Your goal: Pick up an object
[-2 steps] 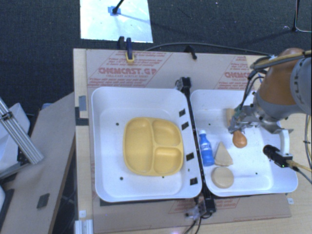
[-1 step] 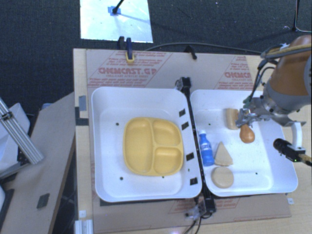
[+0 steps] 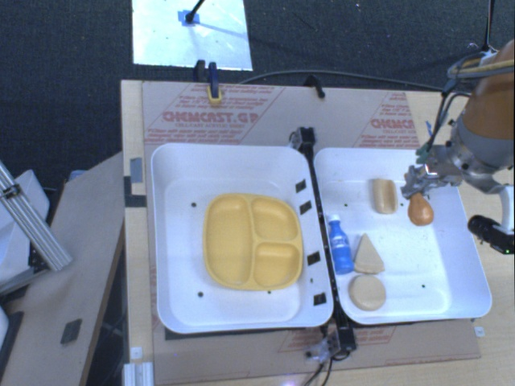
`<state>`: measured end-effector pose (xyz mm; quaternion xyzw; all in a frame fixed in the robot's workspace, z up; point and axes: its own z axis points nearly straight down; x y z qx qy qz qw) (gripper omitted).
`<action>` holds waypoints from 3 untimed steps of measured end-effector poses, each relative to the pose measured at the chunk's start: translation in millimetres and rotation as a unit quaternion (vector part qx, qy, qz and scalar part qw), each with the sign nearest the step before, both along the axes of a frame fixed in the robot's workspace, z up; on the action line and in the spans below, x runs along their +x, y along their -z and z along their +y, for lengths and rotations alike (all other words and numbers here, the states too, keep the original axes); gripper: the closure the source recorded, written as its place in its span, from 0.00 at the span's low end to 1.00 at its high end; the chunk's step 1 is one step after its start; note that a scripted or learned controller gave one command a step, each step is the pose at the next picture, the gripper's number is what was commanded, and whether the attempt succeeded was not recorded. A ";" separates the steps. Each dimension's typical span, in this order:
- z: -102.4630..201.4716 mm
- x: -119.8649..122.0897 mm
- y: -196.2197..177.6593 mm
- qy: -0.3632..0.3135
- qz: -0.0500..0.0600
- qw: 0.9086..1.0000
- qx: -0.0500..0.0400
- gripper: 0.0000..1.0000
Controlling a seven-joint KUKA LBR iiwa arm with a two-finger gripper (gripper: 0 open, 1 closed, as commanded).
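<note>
Jaws (image 3: 422,185) at right of frame are too blurred to tell open from closed; brown pear (image 3: 420,210) sits just below them.

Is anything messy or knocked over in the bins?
Nothing looks spilled or broken. The blue bottle lies on its side by the divider in the right bin, near the wedge and round piece. The yellow tray sits flat in the left bin.

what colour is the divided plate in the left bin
Pale yellow; the divided plate shows clearly in the camera view.
</note>
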<state>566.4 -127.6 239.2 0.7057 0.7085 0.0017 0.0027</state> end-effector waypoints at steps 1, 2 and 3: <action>41.7 -2.5 -1.5 -0.001 0.002 1.000 0.001 1.00; 105.1 -7.0 2.1 -0.003 0.003 1.000 0.001 1.00; 153.9 -6.7 11.6 -0.002 0.003 1.000 0.001 1.00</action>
